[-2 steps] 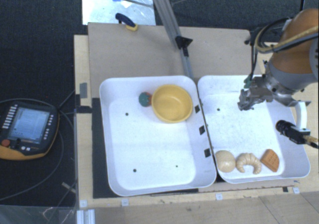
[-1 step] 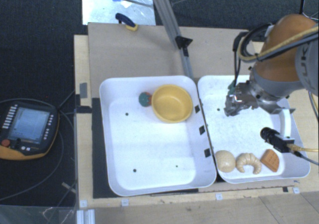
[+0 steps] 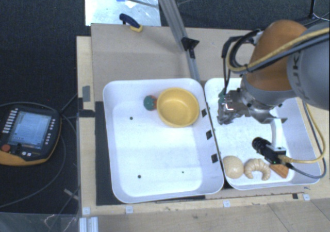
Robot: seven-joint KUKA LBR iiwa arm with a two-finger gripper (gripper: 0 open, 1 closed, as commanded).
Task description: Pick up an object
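My gripper (image 3: 226, 114) hangs over the left part of the right bin (image 3: 301, 122), close to the wall between the two bins. At the front of that bin lie a pale round bun (image 3: 232, 166), a tan croissant (image 3: 258, 168) and a small orange wedge (image 3: 281, 170); all three sit nearer the front edge than the gripper and apart from it. In the left bin (image 3: 154, 169), a yellow bowl (image 3: 178, 107) stands at the back right, with a small green ball (image 3: 149, 102) touching its left side.
A slanted grey pole (image 3: 175, 17) crosses the bench behind the bins. A teach pendant (image 3: 28, 133) lies on the floor at the far left. The arm's grey body and orange band (image 3: 278, 45) cover the back of the right bin.
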